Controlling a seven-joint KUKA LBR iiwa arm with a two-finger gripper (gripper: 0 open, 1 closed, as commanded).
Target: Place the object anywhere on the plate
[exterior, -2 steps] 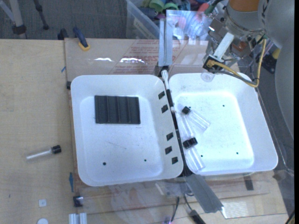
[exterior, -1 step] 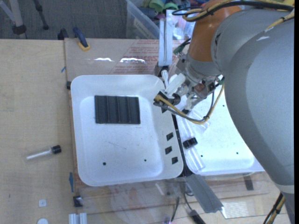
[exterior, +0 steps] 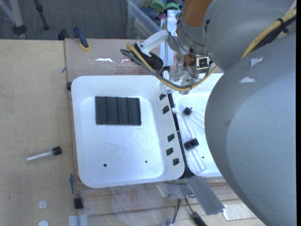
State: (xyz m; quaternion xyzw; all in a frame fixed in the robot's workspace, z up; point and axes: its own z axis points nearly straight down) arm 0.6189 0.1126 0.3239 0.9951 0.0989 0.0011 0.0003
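Where the frame runs out at the bottom, a flat grey metal bracket [exterior: 203, 196] lies on the pale wooden bench [exterior: 33, 102], just below the seam between the two bins. At lower left a small white cylinder with a black cap [exterior: 43, 154] rests on its side on the wood, well apart from everything else.

Above that, the left shallow white bin [exterior: 84, 168] takes up the middle of the frame. The task's thing, a dark grey ribbed rectangular block [exterior: 118, 110], lies flat in that bin's upper left part, clear of the walls. A row of small black clips [exterior: 170, 138] runs along the edge where the two bins meet. My bulky grey arm [exterior: 254, 126] covers most of the right white bin [exterior: 200, 166]; on the strip of it that shows, two small black pieces [exterior: 190, 144] lie apart from each other.

Farther up, my claw [exterior: 181, 81] hangs over the upper end of that seam, well to the right of the block and not touching it. I cannot tell whether it is spread or pressed together, as the wrist and a loop of yellow and black cables [exterior: 143, 56] crowd it.

At the top, a blue clamp [exterior: 83, 39] sits on the bench edge, and a clear plastic tub of coloured objects [exterior: 150, 6] stands behind.
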